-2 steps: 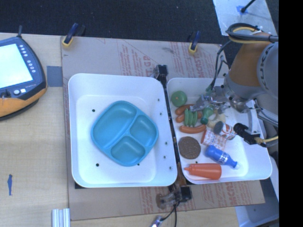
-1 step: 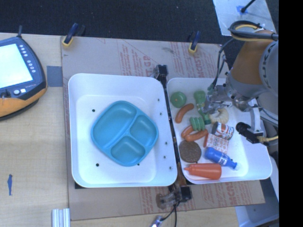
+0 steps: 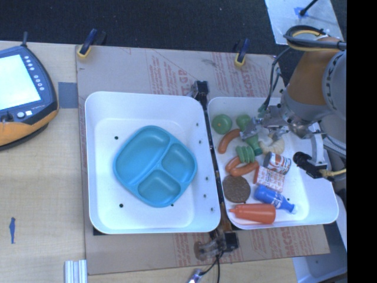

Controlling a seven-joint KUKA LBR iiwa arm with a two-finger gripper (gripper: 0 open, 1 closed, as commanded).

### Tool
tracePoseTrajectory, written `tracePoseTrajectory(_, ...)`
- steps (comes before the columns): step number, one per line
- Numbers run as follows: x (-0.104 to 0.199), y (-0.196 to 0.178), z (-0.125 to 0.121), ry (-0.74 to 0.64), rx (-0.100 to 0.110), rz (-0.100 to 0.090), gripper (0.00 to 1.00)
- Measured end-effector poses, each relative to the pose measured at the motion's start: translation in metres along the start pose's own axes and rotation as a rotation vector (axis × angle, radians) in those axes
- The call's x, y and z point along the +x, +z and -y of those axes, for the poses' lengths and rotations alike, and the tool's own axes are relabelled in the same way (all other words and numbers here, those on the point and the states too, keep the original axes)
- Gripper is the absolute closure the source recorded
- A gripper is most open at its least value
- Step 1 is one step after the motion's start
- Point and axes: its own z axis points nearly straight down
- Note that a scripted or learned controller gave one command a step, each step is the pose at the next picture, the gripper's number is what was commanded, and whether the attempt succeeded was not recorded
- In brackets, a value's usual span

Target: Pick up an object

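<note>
Toy food (image 3: 250, 170): heaped in the right bin (image 3: 321, 208) on the desk. My hand (image 3: 263, 131) is low over the pile's top end by the green pieces; whether it grips anything, I cannot tell. Left bin (image 3: 97, 158): blue plate (image 3: 155, 165).

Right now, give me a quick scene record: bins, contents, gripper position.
left bin: blue divided plate
right bin: toy food pile, including green ball, brown disc, orange carrot, blue bottle, small can
gripper: low over the upper part of the right bin, among the green items
grasp: not discernible
bench left: tablet controller
</note>
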Motion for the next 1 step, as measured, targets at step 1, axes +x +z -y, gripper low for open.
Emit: tracePoseTrajectory(1,0.0182,0.0147,-0.0255,0.000,0.007,0.002,0.00)
